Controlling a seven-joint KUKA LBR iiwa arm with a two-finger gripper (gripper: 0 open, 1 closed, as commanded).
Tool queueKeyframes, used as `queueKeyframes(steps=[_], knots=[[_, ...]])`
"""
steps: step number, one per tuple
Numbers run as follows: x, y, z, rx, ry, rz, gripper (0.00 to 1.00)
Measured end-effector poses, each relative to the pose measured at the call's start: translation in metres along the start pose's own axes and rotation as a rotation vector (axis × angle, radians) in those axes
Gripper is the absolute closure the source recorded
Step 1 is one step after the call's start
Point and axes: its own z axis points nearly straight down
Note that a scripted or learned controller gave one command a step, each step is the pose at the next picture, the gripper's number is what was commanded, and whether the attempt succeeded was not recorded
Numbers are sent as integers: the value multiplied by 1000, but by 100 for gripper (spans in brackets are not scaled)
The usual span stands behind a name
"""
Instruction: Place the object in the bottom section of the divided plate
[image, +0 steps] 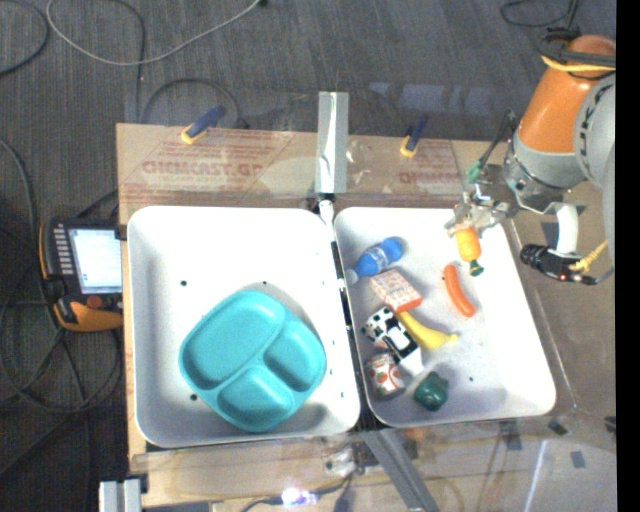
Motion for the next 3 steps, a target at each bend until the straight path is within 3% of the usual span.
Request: queueKeyframes(steps=[1, 2, 3], knots=[[7, -63, -59, -3, 4, -289, 100], [81, -72, -39, -2, 5, -334, 100], [142, -124, -51, -1, 5, -271, 100]])
